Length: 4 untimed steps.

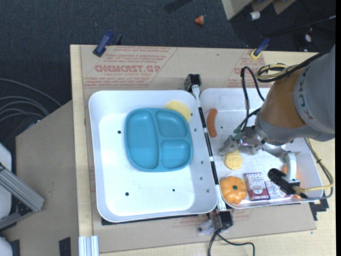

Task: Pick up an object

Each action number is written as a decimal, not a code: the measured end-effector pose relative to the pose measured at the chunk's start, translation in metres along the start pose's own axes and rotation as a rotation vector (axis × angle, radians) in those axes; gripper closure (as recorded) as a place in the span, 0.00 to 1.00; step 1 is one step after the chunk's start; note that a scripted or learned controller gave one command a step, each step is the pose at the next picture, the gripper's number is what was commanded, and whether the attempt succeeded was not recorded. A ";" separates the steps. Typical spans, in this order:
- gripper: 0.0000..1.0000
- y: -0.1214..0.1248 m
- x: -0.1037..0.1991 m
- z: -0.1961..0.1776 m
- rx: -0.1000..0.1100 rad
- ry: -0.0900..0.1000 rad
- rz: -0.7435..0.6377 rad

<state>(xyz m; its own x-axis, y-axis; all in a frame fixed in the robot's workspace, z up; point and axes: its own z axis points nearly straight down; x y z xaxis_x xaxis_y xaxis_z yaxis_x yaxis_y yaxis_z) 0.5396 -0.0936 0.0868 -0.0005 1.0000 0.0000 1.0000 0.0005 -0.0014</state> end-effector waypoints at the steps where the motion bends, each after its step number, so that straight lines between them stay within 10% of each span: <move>1: 0.00 0.123 -0.005 0.001 0.018 -0.003 0.001; 3: 0.00 0.019 0.002 0.002 0.002 0.001 0.001; 4: 1.00 0.020 0.002 -0.008 0.001 0.002 0.001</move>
<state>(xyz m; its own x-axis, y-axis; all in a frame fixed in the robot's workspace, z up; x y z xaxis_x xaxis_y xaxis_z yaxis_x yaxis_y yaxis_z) 0.5595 -0.0913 0.0943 0.0007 1.0000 0.0017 1.0000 -0.0007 -0.0023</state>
